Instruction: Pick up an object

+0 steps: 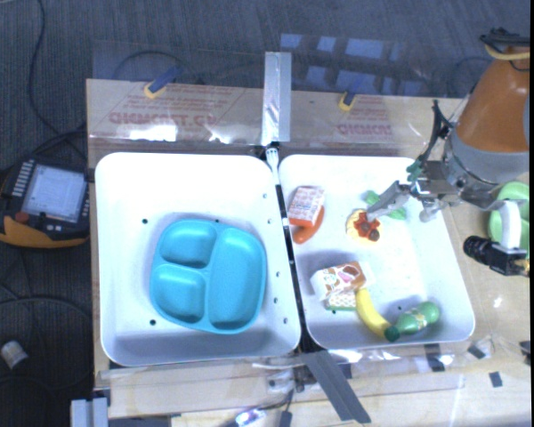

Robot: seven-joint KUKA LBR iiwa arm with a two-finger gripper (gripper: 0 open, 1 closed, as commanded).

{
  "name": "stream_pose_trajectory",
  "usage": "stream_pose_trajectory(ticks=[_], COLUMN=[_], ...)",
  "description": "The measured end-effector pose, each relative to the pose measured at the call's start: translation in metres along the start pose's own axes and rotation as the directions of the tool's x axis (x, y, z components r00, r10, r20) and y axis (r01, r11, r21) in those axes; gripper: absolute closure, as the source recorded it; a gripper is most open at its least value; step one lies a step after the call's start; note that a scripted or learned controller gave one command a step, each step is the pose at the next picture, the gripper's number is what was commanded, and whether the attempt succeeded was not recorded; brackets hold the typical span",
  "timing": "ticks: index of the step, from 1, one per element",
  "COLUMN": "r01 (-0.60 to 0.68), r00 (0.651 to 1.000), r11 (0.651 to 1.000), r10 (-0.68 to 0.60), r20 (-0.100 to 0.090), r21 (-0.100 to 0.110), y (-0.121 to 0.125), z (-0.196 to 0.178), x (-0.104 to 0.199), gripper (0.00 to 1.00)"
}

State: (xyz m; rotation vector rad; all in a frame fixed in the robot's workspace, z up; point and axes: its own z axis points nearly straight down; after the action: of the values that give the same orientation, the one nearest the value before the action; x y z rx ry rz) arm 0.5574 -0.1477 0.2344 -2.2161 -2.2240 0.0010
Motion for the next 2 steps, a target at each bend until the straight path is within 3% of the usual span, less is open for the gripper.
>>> stream_pose_trajectory(ticks=[1,2], r01=[0.013,0.043], r00=[1.000,0.999], r11=[1.000,0.999], r10=[-0.013,-0.043], r20=[0.002,0.005], r21=[0.001,-0.009], y=[0.048,0.044], z=[0.102,0.145], x=[-0.003,-0.008], gripper=[0.00,0.00])
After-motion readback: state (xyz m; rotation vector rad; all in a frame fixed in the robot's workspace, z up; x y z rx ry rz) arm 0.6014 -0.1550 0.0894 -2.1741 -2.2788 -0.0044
